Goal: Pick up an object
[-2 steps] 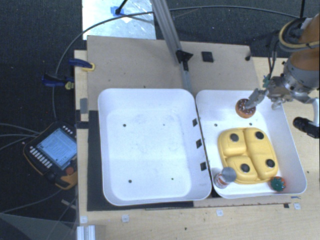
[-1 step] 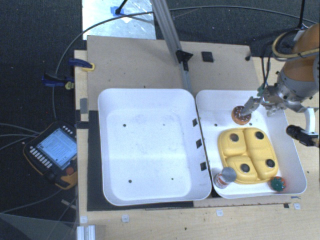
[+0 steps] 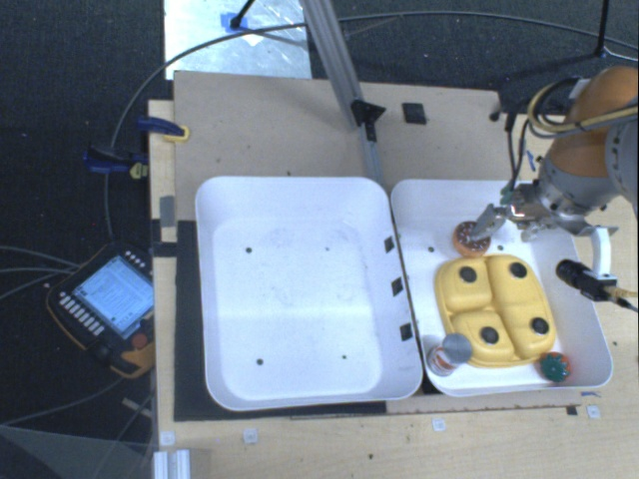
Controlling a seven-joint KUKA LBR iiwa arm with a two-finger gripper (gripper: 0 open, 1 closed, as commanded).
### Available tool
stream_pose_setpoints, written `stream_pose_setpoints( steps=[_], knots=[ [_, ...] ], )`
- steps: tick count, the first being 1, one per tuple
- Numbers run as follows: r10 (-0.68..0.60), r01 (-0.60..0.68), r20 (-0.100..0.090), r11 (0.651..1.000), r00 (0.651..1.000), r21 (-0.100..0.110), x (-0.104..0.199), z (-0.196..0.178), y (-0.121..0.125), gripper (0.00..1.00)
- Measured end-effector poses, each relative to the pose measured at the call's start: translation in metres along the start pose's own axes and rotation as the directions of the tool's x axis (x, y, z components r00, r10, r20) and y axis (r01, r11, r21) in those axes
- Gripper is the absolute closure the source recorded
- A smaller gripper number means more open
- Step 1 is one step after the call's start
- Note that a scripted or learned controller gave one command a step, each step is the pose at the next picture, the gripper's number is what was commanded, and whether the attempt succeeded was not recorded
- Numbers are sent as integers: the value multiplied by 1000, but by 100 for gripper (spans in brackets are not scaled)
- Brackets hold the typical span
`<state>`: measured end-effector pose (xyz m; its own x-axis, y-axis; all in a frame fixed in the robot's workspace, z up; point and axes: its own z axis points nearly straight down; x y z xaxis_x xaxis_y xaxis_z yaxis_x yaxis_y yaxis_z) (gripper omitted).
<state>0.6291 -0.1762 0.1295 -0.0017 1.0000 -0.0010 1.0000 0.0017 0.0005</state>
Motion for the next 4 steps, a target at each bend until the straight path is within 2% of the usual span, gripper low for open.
stream_pose_setpoints(
  steps=[1,2,3,4],
  knots=[
    [-1,1,1,1000,1000,-4,0,-13,1,100],
    [-3,3,0,1000,1000,-5,4,-66,-6,100],
    [-3,3,0,1000,1000,-5,4,-92,-5,100],
    [-9,9,-3,1000,1000,-2,63,-100,-17,100]
  ],
)
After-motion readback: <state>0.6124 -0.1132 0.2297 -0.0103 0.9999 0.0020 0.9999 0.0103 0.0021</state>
